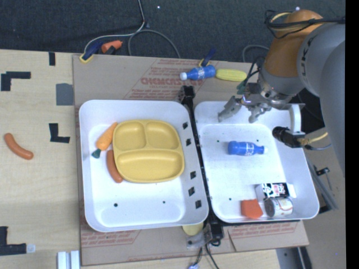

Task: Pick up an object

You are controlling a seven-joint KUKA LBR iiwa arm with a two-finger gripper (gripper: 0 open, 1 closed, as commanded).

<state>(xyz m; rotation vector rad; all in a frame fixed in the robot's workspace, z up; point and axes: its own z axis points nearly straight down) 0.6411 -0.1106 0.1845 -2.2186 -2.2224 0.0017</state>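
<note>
Left bin (pixel 92 206): one yellow divided plate (pixel 148 151); one toy carrot (pixel 105 138) leaning against the plate's left edge; one toy sausage (pixel 114 167) lying just below the carrot, beside the plate.

Bench, outside the bins: one loose toy sausage (pixel 18 146) far to the left; one blue clamp (pixel 198 73) and one yellow corn cob (pixel 230 75) behind the bins; one yellow-and-orange clamp (pixel 101 49) at the cardboard sheet's (pixel 132 80) back left corner; black tape marks (pixel 58 133) on the wood.
</note>
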